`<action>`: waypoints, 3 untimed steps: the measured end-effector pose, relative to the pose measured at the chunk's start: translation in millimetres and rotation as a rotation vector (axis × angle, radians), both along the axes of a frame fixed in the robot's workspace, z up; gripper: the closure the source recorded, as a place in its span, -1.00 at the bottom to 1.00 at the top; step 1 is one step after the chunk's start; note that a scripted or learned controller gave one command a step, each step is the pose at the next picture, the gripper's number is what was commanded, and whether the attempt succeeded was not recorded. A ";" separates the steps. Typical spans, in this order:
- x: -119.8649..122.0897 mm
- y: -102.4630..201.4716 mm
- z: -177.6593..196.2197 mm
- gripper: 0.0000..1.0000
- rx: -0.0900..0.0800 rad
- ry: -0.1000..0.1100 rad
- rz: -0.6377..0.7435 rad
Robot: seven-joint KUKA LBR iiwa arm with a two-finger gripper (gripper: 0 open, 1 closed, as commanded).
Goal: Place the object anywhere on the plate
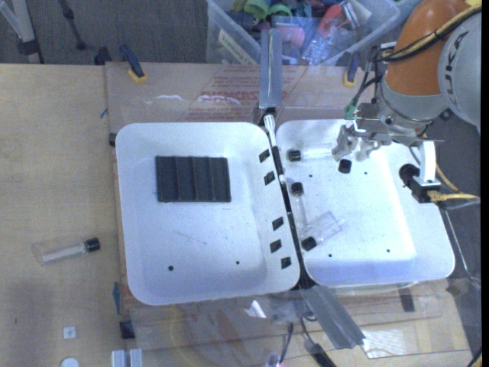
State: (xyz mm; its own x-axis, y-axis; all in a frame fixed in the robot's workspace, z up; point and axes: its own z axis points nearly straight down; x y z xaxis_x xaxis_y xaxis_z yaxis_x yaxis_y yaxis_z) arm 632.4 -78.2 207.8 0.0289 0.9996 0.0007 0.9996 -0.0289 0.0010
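Note:
A black ribbed plate [193,179] lies flat in the upper part of the left bin [153,274]. Several clear vials with black caps are in the right bin [397,243]: one near the top left corner [309,154], one by the divider [298,192], and one lower down [321,229]. My gripper [354,145] hangs over the upper middle of the right bin, far right of the plate. A small black cap [344,166] shows just under it; whether that piece is held or lying on the bin floor is unclear.
A divider with black clips [275,205] runs between the bins. Another vial [67,248] lies on the wooden bench left of the bins. A clear tub of colourful items [306,10] stands behind them. Cables and a black part [416,180] hang near the right bin's edge.

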 end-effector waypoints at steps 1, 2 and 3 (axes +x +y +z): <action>13.9 63.0 141.9 1.00 -0.001 0.001 -0.304; -116.7 137.0 162.9 1.00 -0.001 0.006 -0.300; -151.2 186.9 120.5 1.00 -0.003 0.008 -0.701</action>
State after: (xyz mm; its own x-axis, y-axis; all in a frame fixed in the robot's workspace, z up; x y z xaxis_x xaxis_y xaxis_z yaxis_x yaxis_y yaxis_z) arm 481.2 108.7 328.3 0.6667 0.7453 -0.0045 0.7453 -0.6667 -0.0050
